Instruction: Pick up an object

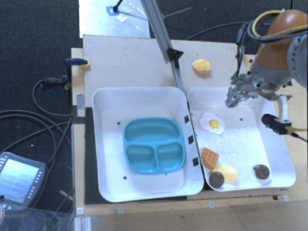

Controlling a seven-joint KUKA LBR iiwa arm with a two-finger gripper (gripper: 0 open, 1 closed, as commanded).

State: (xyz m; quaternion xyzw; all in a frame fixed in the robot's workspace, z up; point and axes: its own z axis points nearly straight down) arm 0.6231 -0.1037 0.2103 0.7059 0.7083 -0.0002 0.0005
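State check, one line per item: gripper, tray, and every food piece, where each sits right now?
gripper: above the right bin's far edge, nothing seen held
blue tray: flat in the left bin, compartments bare
fried egg: flat in the right bin
waffle: right bin, near corner
yellow piece: touching the brown piece
chocolate donut: right bin, alone
yellow toy: on the bench, outside both bins

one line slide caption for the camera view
KUKA arm's gripper hovers over the right bin near a toy fried egg; blue divided tray in left bin.
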